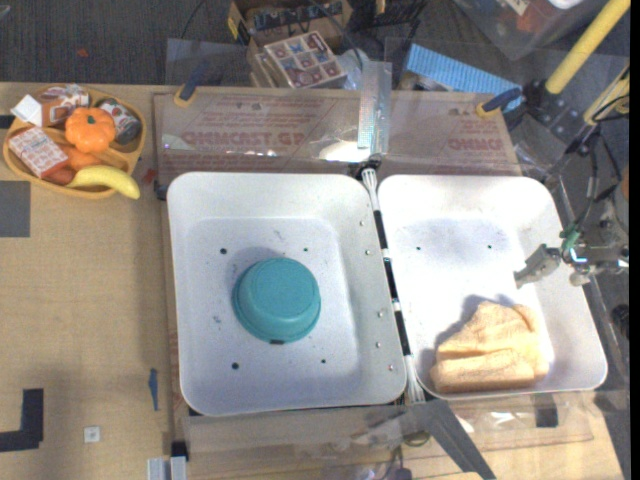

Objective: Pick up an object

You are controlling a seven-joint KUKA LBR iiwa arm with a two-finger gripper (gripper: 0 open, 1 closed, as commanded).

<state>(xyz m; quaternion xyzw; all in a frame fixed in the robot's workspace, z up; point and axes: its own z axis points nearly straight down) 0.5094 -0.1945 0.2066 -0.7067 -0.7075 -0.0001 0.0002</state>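
Left bin (190,218): a teal bowl (278,299) is sitting upside down a little below the middle of the floor, apart from every wall.

Right bin (450,203): a tan folded cloth (493,349) is lying in the lower right part of the floor, its near edge close along the front wall, its top corner pointing toward the right wall.

Gripper (537,265): it is showing at the right side of the right bin, above and just right of the cloth's top corner, apart from the cloth. A grey finger tip is pointing left and down over the bin floor; metal parts with a small green spot are sitting behind it toward the frame edge. Cannot tell how the jaws are standing: the parts are small and blurred at this slant. Nothing is visible between them.

Bench, far left: a yellow dish (30,163) is holding an orange toy pumpkin (90,129), a banana (108,178) on its lower rim, and small printed boxes.
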